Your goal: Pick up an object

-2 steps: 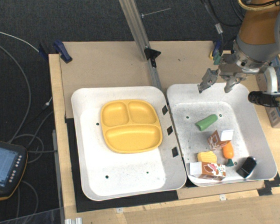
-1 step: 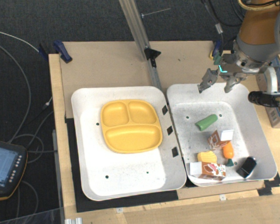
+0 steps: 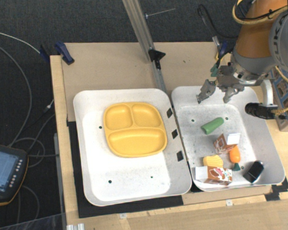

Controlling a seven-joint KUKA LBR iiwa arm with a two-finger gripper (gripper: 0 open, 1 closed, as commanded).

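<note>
green cylinder just below open hand

Two bins sit side by side on the bench. The left bin holds a divided plate toward its far half. In the right bin, a cylinder lies near the middle, and a cluster of small items (packets and toy food, touching or nearly so) crowds the near right corner. The end effector hangs over that bin's far edge.
</note>
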